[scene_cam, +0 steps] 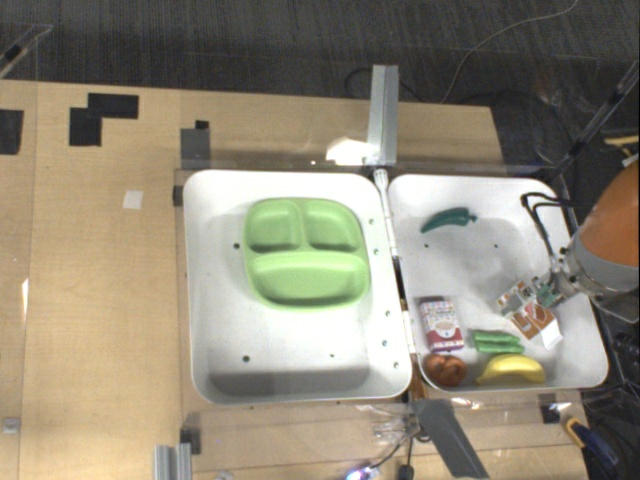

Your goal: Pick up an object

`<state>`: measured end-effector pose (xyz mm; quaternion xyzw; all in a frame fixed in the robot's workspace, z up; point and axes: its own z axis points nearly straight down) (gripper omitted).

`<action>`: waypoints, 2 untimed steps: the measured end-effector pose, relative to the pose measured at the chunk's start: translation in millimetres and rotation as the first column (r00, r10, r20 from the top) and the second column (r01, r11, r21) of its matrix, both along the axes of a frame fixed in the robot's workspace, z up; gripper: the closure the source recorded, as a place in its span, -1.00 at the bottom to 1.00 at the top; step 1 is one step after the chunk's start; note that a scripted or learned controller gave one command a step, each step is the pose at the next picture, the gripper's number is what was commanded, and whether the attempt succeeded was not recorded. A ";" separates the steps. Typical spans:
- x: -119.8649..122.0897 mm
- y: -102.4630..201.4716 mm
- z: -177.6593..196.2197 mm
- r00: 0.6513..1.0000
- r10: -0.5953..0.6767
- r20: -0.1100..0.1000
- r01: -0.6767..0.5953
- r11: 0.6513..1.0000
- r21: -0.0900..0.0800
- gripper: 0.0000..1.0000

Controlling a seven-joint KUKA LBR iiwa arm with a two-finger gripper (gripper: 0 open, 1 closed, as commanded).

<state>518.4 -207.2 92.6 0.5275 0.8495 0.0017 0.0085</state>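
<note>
The right bin (470, 258) holds several objects. A dark green pepper (447, 219) lies near its back. A red and white packet (440, 325) sits at the front left, with a brownish red fruit (446, 369) below it. A green bean-like piece (497, 342) and a yellow banana (512, 369) lie at the front. A small white and orange packet (531, 315) rests toward the right wall. My gripper (546, 291) hangs low at this packet's upper right edge, with the orange-banded arm (610, 230) behind it.
The left bin (215, 268) carries a light green divided plate (304, 250). A metal post (384, 108) stands behind the wall between the bins. A black wire loop (540, 208) lies at the right bin's back right corner.
</note>
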 end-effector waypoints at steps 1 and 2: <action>-8.9 2.6 0.3 0.980 0.200 0.007 -0.200 0.980 -0.004 1.00; 26.7 2.5 40.5 0.985 0.170 -0.009 -0.170 0.985 0.003 1.00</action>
